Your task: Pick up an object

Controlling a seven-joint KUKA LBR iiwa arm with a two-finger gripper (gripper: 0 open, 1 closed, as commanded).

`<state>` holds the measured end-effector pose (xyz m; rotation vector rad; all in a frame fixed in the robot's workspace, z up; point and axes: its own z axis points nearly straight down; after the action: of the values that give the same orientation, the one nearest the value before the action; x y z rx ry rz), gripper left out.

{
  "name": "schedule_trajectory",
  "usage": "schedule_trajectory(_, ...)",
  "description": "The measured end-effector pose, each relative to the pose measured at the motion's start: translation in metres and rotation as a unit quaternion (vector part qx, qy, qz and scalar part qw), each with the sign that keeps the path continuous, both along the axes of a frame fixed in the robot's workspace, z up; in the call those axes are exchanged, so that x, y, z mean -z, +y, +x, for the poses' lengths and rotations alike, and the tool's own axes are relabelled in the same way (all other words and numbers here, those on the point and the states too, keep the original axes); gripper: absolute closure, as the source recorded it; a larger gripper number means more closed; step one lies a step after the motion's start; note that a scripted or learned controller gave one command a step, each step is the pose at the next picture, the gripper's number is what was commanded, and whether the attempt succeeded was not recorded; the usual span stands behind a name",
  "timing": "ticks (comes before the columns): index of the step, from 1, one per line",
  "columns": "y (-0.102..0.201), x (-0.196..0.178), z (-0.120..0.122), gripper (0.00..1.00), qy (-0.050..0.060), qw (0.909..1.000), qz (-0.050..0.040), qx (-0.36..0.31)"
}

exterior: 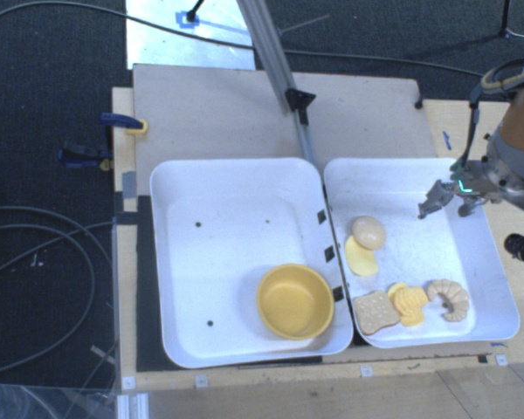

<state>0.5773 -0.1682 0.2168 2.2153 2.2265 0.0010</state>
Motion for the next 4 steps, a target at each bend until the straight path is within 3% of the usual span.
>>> schedule_trajectory(1, 0.000, 0.000, 0.000, 0.00, -0.001, 1.0000, -0.0001, 0.000)
schedule_trajectory(4, 0.002, 0.128, -0.002, 0.00, 0.001, 1.0000, 0.0001, 0.002)
